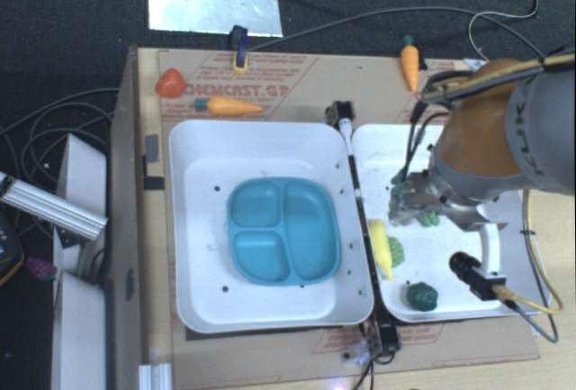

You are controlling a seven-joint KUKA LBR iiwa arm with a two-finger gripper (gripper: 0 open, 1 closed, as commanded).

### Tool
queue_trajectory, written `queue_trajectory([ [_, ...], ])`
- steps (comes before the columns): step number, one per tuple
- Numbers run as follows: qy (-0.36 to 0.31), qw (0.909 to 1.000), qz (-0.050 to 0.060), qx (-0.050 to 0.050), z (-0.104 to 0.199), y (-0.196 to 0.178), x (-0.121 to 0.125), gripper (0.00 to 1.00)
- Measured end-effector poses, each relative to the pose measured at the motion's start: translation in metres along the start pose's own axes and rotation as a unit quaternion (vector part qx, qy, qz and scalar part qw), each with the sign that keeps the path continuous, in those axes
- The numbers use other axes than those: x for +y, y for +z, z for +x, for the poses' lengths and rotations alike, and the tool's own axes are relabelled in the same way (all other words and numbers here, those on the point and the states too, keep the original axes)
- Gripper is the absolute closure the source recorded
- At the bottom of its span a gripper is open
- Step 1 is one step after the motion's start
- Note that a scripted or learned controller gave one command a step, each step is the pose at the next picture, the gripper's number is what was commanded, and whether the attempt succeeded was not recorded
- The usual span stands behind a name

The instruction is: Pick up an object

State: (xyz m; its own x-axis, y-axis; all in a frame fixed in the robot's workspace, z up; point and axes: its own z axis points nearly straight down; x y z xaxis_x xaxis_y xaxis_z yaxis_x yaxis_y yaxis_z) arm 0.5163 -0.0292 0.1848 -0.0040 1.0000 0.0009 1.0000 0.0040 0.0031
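Where the arm reaches into the right bin (468, 312), the claw (412, 204) hangs low near the bin's left wall, its opening impossible to judge. A small green piece (428, 218) sits right beside it, with a yellow object (382, 246) below-left and a dark green lump (420, 295) further down. A blue divided plate (283, 230) fills the left bin (193, 199).
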Motion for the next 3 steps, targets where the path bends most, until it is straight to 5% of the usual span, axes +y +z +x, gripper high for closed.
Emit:
queue_trajectory([
  [1, 0.001, 1.0, 0.0, 0.0, -0.001, 0.0, 0.0, 0.0],
  [2, 0.001, 1.0, 0.0, -0.002, -0.108, -0.027, 0.045, 0.0],
  [3, 0.0, 1.0, 0.001, 0.0, -0.105, 0.036, 0.069, 0.0],
])
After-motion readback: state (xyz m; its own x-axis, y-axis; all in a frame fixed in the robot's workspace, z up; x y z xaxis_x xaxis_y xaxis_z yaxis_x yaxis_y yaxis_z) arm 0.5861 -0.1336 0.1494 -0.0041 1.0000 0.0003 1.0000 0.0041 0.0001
